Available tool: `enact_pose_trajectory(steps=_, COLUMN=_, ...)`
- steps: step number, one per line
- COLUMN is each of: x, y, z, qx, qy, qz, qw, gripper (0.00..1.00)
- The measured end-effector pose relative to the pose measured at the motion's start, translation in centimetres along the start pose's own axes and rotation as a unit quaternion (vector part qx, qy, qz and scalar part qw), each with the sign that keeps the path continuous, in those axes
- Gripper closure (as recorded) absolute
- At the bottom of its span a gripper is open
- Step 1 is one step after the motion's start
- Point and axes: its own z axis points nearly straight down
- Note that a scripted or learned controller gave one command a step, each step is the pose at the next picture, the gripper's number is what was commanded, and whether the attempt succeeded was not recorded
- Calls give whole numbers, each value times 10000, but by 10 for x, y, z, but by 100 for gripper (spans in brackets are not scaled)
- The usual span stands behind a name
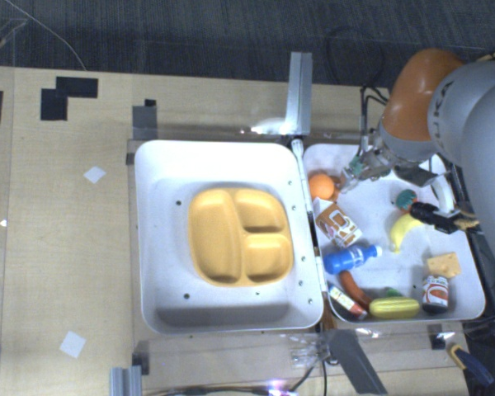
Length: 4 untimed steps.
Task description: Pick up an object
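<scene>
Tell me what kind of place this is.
Most likely a robotics lab bench for pick-and-place tests. A grey robot arm reaches over two white bins; one holds a yellow divided tray, the other toy food such as a banana.

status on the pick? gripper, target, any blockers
Gripper low over right bin's far-left corner, nothing seen held. Orange ball nearest, just beside it. Carton and blue bottle crowd nearby.

Bulky, rounded arm in smooth pale grey, its casing glossy under the lights. A broad orange band curving like a dome above the wrist. Thin dark cables looped beside the band. At the tip, a small hand of metal-grey parts with greenish touches, fine detail too small to make out.
</scene>
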Motion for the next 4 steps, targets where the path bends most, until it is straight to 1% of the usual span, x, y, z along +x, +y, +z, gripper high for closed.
enact_pose_trajectory(steps=1, x=-114, y=-28, z=15, qx=56, qy=16, qz=-382, qw=9993, gripper=100)
enact_pose_trajectory(steps=2, x=-110, y=-20, z=1, qx=6, qy=-8, qz=-449, qw=9990, gripper=100)
enact_pose_trajectory(steps=3, x=-102, y=-20, z=4, qx=82, qy=105, qz=-477, qw=9988, gripper=0)
enact_pose_trajectory(steps=4, x=-51, y=-52, z=-83, qx=10, qy=14, qz=-273, qw=9996, gripper=0)
